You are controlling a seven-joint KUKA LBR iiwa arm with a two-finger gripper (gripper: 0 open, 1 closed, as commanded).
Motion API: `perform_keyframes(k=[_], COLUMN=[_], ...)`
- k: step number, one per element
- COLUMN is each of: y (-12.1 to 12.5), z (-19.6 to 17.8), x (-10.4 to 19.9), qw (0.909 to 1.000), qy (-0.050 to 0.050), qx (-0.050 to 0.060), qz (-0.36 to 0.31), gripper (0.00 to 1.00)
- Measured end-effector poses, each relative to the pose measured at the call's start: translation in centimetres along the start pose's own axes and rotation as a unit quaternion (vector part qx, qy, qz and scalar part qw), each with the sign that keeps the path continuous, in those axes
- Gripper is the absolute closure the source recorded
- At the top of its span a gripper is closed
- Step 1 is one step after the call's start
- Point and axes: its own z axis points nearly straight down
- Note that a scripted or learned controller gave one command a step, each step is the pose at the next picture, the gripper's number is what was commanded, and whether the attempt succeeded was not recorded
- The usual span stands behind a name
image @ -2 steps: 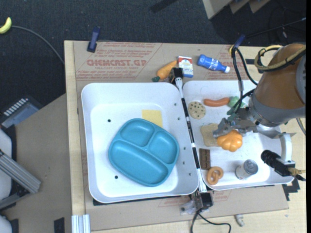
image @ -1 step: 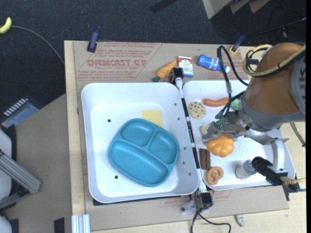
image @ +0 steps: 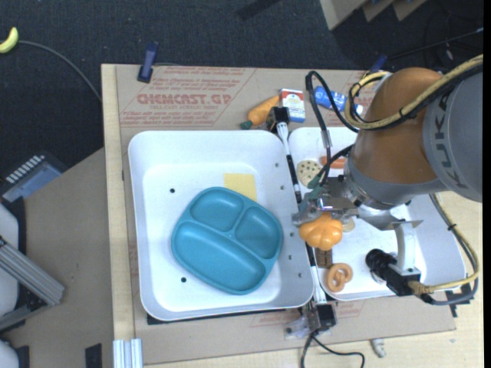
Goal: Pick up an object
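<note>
My gripper [image: 328,215] hangs over the left edge of the right bin [image: 437,282]. An orange rounded toy fruit [image: 321,232] sits between its metal fingers, and its top is hidden by them. The fruit overlaps the wall between the two bins and looks lifted off the floor. A brown pretzel-like ring [image: 337,276] lies in the right bin's front left corner. A round tan cracker [image: 308,170] lies near that bin's back left, partly under the arm.
The left bin [image: 146,175] holds a blue divided plate [image: 226,238] and a yellow cheese slice [image: 240,183] behind it. An orange toy [image: 263,111] and a small printed box [image: 291,104] lie on the cardboard behind the bins. The arm covers much of the right bin.
</note>
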Motion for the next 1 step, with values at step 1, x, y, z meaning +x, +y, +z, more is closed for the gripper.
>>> perform_keyframes(k=[1], y=[-0.01], z=[0.11], x=[1.08], qw=[1.0], qy=[0.0], qx=[0.0], qz=[0.0], gripper=[1.0])
